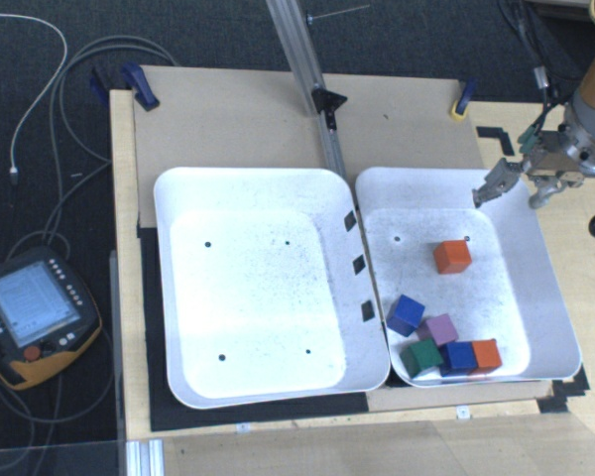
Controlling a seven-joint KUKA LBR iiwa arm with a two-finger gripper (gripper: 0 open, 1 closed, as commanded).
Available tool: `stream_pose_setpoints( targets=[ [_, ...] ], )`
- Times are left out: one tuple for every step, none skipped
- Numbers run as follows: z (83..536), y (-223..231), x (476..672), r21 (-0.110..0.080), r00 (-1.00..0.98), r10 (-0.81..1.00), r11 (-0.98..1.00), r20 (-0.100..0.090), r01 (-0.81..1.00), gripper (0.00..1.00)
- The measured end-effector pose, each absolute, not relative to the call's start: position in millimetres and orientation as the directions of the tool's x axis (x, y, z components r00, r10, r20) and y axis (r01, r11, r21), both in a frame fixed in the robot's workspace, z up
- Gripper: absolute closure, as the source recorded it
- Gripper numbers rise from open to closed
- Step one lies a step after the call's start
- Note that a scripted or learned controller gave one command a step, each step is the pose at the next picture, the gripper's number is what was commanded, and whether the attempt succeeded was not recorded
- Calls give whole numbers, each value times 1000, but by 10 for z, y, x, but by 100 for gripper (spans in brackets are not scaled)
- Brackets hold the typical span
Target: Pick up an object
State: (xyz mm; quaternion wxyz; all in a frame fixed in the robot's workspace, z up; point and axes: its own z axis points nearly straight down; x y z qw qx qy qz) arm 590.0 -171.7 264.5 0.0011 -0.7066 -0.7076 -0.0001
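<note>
Orange cube [453,256] alone in the middle of the right bin [555,296], well apart from the cluster of blocks [438,343] at the near edge. Probably light, rigid, smooth-sided; best pinched across two opposite flat faces. Gripper [516,186] spread, holding nothing, over the bin's far right rim.
</note>
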Motion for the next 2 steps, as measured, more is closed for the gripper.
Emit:
stream_pose_setpoints(
  targets=[
    [947,-1620,6068,-9,-2,1000,2,3,1000,0],
    [1115,-1626,6098,2,-1,1000,1,2,1000,100]
  ],
)
